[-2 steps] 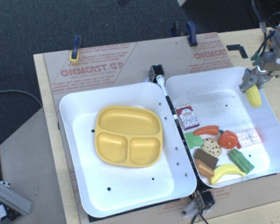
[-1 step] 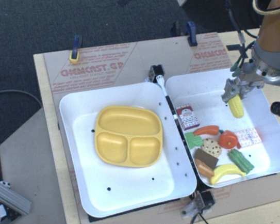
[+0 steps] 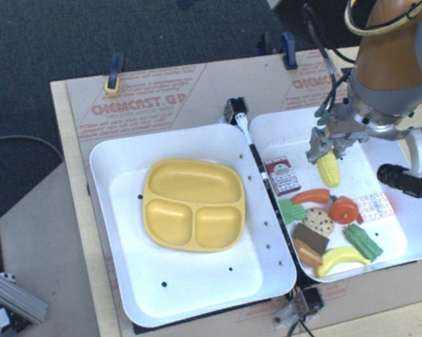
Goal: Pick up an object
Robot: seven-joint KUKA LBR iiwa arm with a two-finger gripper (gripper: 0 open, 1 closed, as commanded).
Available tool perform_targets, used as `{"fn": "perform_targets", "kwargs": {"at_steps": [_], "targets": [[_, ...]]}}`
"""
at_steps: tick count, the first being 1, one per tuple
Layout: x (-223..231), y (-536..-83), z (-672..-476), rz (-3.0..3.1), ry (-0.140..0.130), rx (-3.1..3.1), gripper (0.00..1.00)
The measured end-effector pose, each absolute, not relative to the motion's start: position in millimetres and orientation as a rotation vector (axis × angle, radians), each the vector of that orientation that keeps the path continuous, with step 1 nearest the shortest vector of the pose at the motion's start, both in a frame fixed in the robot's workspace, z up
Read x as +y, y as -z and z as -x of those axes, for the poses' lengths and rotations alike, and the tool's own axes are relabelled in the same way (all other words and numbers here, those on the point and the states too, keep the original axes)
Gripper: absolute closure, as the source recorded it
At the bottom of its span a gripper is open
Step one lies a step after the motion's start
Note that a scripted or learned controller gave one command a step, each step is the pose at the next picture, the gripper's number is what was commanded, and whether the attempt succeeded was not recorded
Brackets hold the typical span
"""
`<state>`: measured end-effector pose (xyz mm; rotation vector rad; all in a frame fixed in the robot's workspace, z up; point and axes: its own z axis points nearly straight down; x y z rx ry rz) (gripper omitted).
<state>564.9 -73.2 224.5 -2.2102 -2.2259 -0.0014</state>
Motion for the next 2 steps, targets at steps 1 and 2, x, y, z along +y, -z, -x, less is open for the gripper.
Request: {"fn": "perform_targets", "kwargs": {"at_steps": [1, 2], "targets": [[-13.4, -216.9, -551.1, 2.211, -0.002, -2.224, 1.00], [40.0, -210.4, -540.5, 2.211, -0.002, -2.225, 1.00]]}}
